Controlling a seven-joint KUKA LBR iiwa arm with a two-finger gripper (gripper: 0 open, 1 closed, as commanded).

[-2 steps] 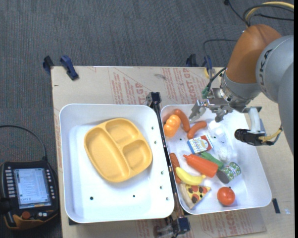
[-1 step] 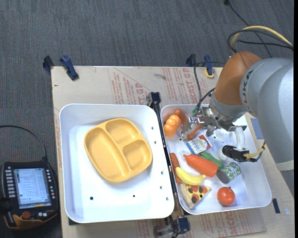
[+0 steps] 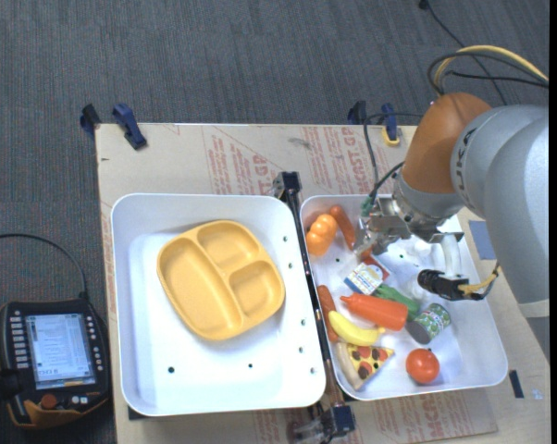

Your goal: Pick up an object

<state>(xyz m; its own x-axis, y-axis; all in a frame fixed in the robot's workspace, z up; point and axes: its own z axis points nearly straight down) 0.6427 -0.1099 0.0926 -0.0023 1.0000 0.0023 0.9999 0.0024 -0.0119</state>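
The arm reached in over the right bin (image 3: 482, 363), its end effector (image 3: 382, 232) low above the bin's upper part, close to a small carton (image 3: 365, 278) and an orange pepper (image 3: 320, 234). Whether the end effector stood wide or narrow could not be told, and nothing showed between its tips. This looked like the approach step, before any grasp; the next move would seem to call for settling over one item and closing on it. The right bin held one banana (image 3: 350, 328), one tomato (image 3: 423, 365), one pizza slice (image 3: 365, 362), one can (image 3: 430, 323) and one carrot (image 3: 376, 309). The left bin (image 3: 140, 377) held one yellow divided plate (image 3: 221, 278).
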